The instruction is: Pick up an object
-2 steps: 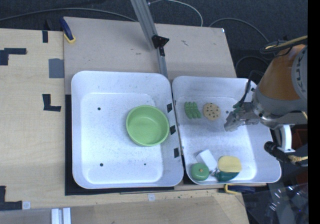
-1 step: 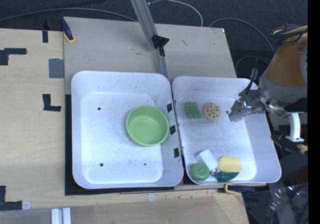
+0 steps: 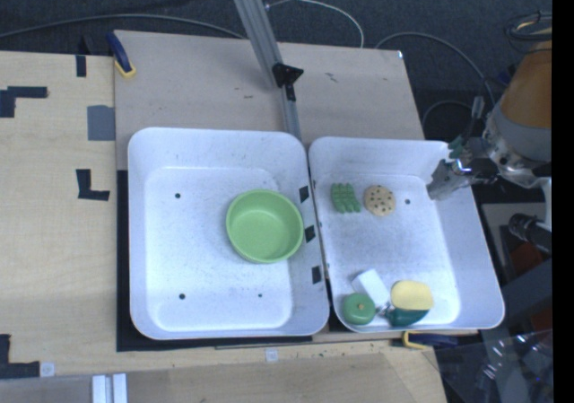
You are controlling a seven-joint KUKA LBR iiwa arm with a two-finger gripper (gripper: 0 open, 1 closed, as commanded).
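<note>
One fixed overhead camera looks down slantwise on both bins [image 3: 134,213].

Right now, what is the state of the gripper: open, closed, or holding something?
Gripper: over the right bin's far right corner, nothing visible between its fingers; open or closed cannot be told.

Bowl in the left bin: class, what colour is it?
The bowl is light green, plain with no pattern, seen clearly in the camera view.
</note>
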